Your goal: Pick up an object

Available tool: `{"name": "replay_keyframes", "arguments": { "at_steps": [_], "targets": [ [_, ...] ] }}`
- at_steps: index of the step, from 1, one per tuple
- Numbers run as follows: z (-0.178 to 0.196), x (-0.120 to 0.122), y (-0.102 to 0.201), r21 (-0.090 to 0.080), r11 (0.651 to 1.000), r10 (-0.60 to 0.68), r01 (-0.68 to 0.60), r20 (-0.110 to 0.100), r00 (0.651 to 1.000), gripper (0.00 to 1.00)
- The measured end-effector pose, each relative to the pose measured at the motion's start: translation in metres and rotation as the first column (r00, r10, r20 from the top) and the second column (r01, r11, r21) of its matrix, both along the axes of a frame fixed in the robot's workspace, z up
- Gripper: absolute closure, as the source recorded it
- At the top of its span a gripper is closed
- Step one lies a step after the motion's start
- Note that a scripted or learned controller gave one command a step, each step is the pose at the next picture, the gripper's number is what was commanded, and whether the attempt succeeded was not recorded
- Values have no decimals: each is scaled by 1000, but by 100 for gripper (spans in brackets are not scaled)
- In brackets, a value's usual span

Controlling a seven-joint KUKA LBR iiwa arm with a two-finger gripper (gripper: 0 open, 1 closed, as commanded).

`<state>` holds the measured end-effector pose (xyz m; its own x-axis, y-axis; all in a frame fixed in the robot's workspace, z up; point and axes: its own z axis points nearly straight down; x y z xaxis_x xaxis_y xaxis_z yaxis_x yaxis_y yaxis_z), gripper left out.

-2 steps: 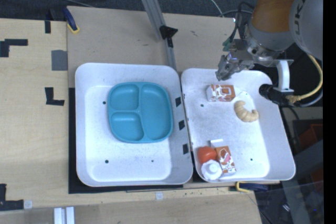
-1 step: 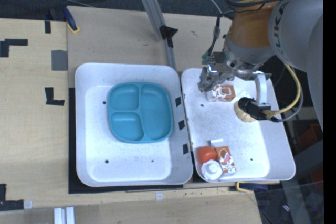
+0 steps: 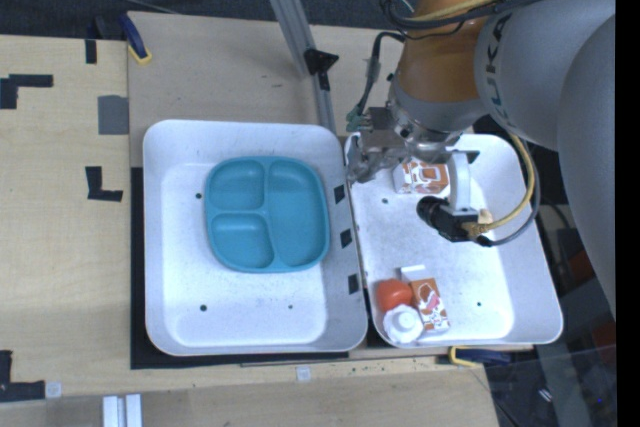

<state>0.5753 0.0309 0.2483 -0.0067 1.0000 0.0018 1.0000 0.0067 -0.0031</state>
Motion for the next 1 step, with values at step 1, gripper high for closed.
{"name": "replay_keyframes", "arguments": {
  "at_steps": [1],
  "targets": [
    [-2,-23,47,-1,1000,0,0,-1,1000,100]
  ]
}}
